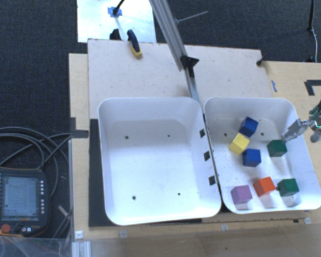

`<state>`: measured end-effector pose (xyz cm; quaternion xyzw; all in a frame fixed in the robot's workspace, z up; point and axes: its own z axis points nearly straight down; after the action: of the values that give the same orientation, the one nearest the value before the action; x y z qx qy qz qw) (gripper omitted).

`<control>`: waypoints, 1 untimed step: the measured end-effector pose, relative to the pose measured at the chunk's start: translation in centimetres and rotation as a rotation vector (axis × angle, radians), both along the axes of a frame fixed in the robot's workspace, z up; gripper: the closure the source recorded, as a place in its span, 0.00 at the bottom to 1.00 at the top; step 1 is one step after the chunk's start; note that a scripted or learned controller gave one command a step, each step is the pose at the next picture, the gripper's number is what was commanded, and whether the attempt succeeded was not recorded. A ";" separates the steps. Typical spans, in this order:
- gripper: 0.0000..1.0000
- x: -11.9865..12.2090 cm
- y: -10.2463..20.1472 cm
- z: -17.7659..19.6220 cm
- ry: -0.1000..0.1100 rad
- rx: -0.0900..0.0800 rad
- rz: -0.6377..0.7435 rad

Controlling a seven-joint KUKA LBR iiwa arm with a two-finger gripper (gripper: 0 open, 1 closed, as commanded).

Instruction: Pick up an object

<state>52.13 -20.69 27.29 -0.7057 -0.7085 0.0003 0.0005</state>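
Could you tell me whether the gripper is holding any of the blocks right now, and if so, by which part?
Nothing is held. The gripper hangs above the right bin, just up and right of a green block, with no block between its fingers.

Slim grey metallic tool (295, 129)

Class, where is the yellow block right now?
The yellow block lies in the right-hand bin, toward its left half, between two blue blocks: one just above-right, the other just below-right.

cubes: two blue (249, 126) | yellow, two green, orange, purple | right bin (302, 116)
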 end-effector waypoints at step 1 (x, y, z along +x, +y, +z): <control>0.00 0.1 0.0 0.2 -0.003 -0.001 0.001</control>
<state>52.21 -20.65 27.49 -0.7054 -0.7088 -0.0006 -0.0009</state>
